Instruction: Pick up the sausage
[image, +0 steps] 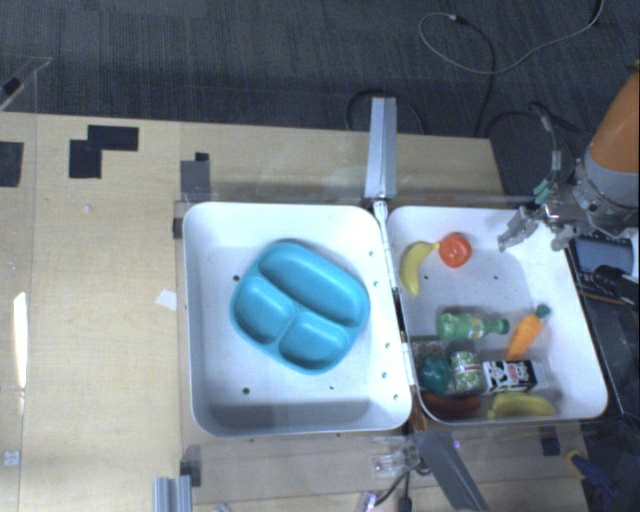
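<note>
The wooden bench (90, 330) carries two shallow white bins. The left bin (210, 400) holds a blue divided plate (300, 305). The right bin (580, 370) holds the clutter. The grey arm (610, 170) reaches in over that bin's far right corner, and its gripper (535, 232) hangs there with fingers spread apart and nothing between them.

In the right bin, a green bottle (470, 325) lies in the middle. A black-and-white carton (505, 375) lies nearer the front, with a teal toy (435, 375) beside it. One banana (415, 265) lies by the left wall, and another banana (522, 405) at the front. There is also a carrot (525, 335) and a small tomato (455, 250).

The sausage (450, 405) appears to be the dark reddish curve pressed against the bin's front wall, near the left corner. It is partly tucked under the teal toy and the carton. It lies well apart from the gripper, diagonally across the bin.

It is probably a light, smooth plastic toy, stiff and rounded, so it may roll or slip. The exposed middle, gripped across its narrow width, looks best, though the wall and neighbours crowd it.
</note>
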